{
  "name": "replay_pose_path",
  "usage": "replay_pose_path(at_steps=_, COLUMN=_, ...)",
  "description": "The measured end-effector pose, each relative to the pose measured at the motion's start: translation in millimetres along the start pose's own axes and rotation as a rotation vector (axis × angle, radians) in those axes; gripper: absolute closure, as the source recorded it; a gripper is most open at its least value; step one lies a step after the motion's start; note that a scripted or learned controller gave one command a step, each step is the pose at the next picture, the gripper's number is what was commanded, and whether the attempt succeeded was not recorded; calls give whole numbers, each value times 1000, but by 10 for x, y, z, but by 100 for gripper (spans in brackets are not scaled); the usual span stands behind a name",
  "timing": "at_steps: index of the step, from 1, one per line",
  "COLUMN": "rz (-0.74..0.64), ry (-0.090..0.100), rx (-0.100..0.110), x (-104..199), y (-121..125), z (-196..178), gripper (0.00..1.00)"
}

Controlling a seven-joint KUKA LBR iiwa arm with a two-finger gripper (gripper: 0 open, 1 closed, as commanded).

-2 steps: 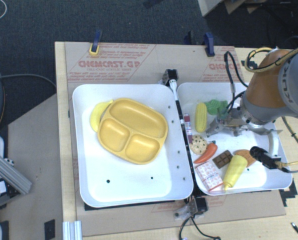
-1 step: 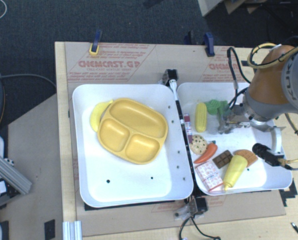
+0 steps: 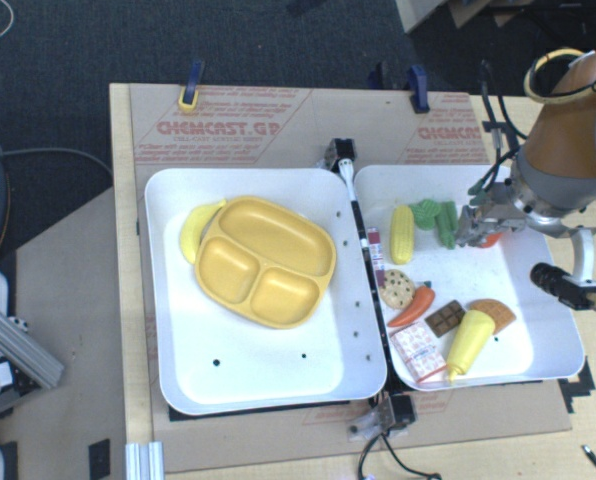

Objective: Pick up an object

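Two shallow white bins sit side by side on the tabletop point(image 3: 278, 118), which is covered with printed brown board.

Left bin point(image 3: 178, 348): a yellow three-compartment tray point(image 3: 266, 260) lies tilted across the upper middle. A yellow plate point(image 3: 192, 234) pokes out from under its upper left corner.

Right bin point(image 3: 548, 353): crowded with small items.
- Yellow corn cob point(image 3: 402, 232), upright along the bin's length, near the upper left.
- Green leafy toy point(image 3: 437, 216) just beside the corn, to its right.
- Cookie with dark chips point(image 3: 396, 288) below the corn, close to the divider.
- Orange carrot point(image 3: 412, 308) slanting, touching the cookie's lower right.
- Brown chocolate piece point(image 3: 445, 318) just right of the carrot.
- Tan bread-like slice point(image 3: 493, 314) right of the chocolate.
- Yellow squeeze bottle point(image 3: 470, 342) lying slanted, its top near the bread slice.
- White and red packet point(image 3: 418, 352) at the lower left, touching the bottle's base.
- Thin dark-red stick-shaped item point(image 3: 373, 245) along the divider; cannot tell what it is.

Gripper point(image 3: 475, 232): low over the upper middle of the right bin, just right of the green toy, arm entering from the right. A small red object point(image 3: 488, 238) shows at the fingertips, partly hidden. Whether the jaws are open or closed, or whether they pinch the red object, cannot be told from this angle.

Blue and yellow clamps point(image 3: 190, 86) hold the board's far edge.
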State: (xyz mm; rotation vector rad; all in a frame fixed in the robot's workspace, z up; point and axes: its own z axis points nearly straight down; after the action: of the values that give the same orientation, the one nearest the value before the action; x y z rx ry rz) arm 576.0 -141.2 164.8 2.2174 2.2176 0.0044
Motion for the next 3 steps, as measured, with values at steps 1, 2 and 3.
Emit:
replay_pose_path(at_steps=1, rz=-1, ry=0, rx=0, x=-3, y=15, z=-535, gripper=100)
replay_pose_path(at_steps=2, rz=-6, ry=2, rx=2, x=446, y=307, z=-531, gripper=100)
replay_pose_path(at_steps=3, rz=-6, ry=3, rx=2, x=982, y=392, z=-643, gripper=100)
